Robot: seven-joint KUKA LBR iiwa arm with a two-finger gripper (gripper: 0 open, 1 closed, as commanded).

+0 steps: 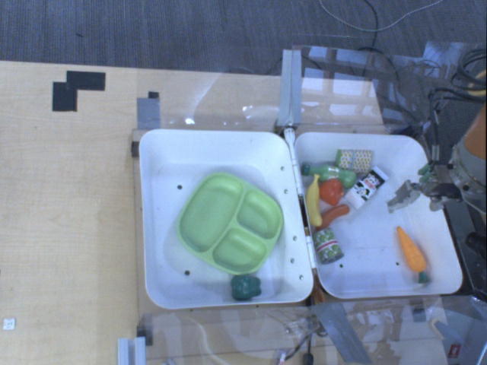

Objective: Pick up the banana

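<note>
The yellow banana (313,200) lies lengthwise against the left wall of the right bin (373,257), next to a red toy (331,191). My gripper (411,192) hangs over the right side of that bin, well to the right of the banana and above the orange carrot (411,251). Nothing is visibly held in it. Its wrist runs off the right edge of the view.
Crowded around the banana are a green vegetable (335,174), a white bottle (364,190), a reddish sausage (335,214), a small can (328,245) and a checkered box (354,159). The left bin (163,204) holds a green divided plate (230,223) and a dark green toy (245,287).
</note>
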